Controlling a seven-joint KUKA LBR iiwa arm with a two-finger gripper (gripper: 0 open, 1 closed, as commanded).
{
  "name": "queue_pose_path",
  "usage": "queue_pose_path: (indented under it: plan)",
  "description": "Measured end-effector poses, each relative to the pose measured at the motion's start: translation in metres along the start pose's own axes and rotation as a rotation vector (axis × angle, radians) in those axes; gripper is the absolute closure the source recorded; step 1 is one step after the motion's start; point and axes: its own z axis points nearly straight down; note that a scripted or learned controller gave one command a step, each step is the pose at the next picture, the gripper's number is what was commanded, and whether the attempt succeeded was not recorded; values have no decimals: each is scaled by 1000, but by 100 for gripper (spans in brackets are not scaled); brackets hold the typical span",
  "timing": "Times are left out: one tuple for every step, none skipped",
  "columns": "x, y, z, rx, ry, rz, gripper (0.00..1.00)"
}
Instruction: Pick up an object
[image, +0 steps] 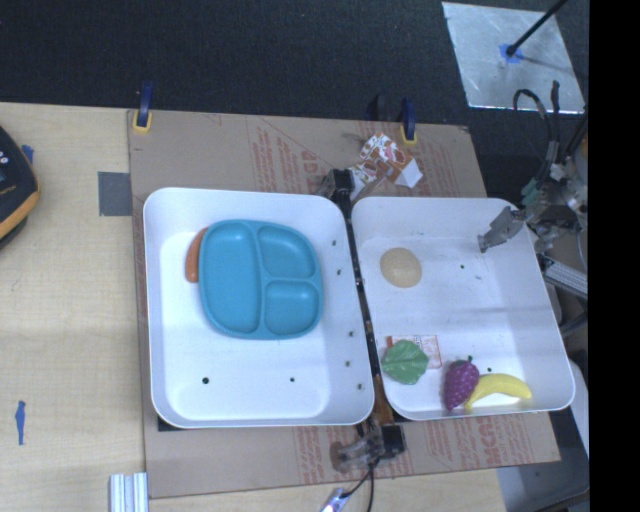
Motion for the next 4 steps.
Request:
queue_pose_path:
  plan:
    - [-1,0,-11,1,0,-2,100]
    - [43,42,-19,-4,2,-1,100]
    - [43,42,-19,-3,2,0,0]
    - [5,-6,41,0,0,0,0]
